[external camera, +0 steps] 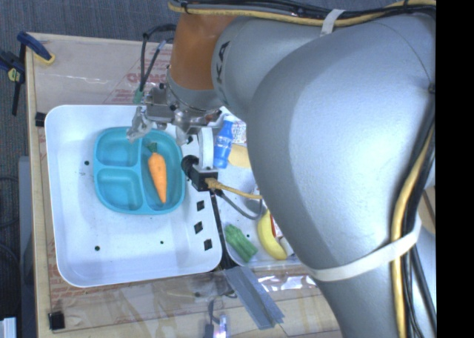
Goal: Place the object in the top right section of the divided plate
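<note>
Wooden worktop [81, 70] on grey carpet, left white bin [74, 247] | carrot [157, 173] lies in blue divided plate [118, 181], right long section, long axis up-down, green top toward far rim | end effector [152, 125] above plate's top edge, grip state cannot tell.

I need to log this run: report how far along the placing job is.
Looks done: the carrot lies in the long right-hand section of the blue divided plate, in the left white bin. In hand: nothing visible; the claw hangs over the plate's top edge. Left: confirm the section and pull the arm back.
</note>
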Tool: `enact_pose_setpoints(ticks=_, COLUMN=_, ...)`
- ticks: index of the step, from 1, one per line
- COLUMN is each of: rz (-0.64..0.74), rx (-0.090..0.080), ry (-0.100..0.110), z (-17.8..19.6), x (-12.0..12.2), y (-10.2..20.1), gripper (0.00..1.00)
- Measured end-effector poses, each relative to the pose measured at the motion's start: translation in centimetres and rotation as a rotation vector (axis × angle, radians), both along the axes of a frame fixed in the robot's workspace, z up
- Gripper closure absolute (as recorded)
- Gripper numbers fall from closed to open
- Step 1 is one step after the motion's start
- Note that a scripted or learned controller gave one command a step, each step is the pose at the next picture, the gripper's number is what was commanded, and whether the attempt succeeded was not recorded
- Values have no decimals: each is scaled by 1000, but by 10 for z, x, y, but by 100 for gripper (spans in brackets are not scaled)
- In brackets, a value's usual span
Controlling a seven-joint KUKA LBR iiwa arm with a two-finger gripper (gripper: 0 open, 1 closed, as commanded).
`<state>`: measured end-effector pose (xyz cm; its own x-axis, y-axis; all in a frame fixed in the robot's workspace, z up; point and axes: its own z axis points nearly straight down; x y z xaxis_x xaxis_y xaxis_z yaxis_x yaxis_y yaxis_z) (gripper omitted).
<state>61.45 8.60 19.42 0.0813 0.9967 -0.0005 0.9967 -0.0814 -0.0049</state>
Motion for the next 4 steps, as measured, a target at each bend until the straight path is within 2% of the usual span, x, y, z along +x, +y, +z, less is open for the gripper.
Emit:
enact_pose_setpoints(ticks=1, rz=-8, rx=0, ry=-1, z=14, x=-4, y=34, gripper=0)
enact_pose_setpoints(ticks=2, rz=-32, rx=-1, ry=1, z=-3, x=-19, y=-4, gripper=0)
enact_pose_setpoints(ticks=3, rz=-24, rx=-1, ry=5, z=6, x=-19, y=-2, gripper=100)
enact_pose_setpoints(ticks=4, rz=134, rx=1, ry=0, z=-3, x=-83, y=-62, gripper=100)
